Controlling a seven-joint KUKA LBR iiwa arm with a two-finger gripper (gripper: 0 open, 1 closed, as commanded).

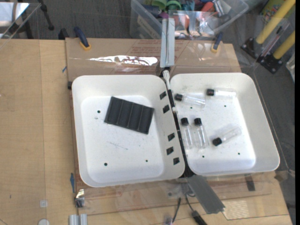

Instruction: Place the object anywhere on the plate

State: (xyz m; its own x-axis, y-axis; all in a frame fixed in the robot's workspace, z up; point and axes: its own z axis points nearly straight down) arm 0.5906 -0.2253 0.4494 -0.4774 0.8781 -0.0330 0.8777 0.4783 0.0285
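Black ribbed plate [129,115] lies flat in the left bin [89,170], toward its far edge and slightly skewed, with bare white floor on all sides, widest toward the near edge. Five clear, black-capped vials lie in the right bin [262,161]: two [190,99] [220,93] near the far edge, a pair [186,134] [200,133] side by side near the left wall, and one [227,136] near the centre, apart from the walls.
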